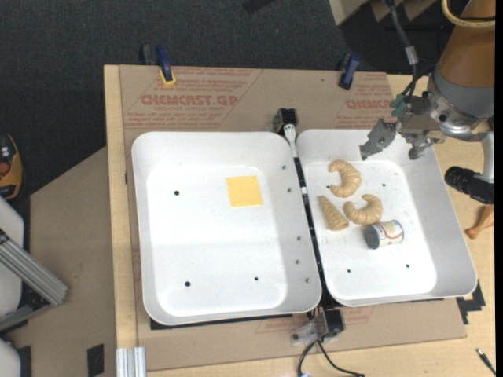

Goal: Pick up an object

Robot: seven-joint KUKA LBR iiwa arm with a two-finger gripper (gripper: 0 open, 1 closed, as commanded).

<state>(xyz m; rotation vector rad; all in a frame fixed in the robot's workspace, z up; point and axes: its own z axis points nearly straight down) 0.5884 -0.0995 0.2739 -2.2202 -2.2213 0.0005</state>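
The hand point(398, 140) hangs over the far edge of the right bin point(428, 281), its two fingers spread wide with nothing between them. Just below and left of it in the bin lies a croissant point(345, 177); a second croissant point(365, 209) lies nearer the camera, a cone point(332, 213) beside it on the left, and a small can point(383, 233) on its side just beyond. All four lie apart from the hand. The arm point(470, 69) comes in from the upper right, its wrist bent down toward the bin. A yellow square point(244, 190) lies in the left bin point(157, 234) on the worktop point(126, 100).
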